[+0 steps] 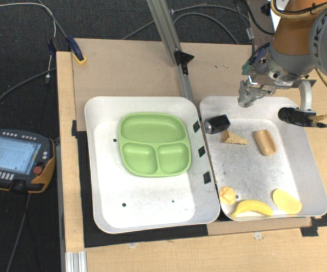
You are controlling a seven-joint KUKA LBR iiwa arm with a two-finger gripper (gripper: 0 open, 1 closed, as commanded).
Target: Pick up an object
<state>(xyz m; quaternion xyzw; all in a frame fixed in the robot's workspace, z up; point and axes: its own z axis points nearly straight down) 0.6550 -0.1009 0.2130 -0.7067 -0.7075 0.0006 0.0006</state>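
My gripper [247, 98] hangs over the far edge of the right bin [305, 169], and nothing shows in it. Just below and left of it a black cylinder with a silvery end [216, 123] lies in the bin's far left corner. Next to that sits a tan wedge [234, 139], and a brown bread roll [264, 142] lies to its right. Along the near edge are a banana [251, 208], a yellow round piece [287, 202] and a small pale yellow piece [227, 195].
In the left bin [103, 208] lies a green divided plate [154, 144]. A slanted metal pole [169, 33] comes down to the gap between the bins at the back. A teach pendant [16, 160] lies on the floor to the left.
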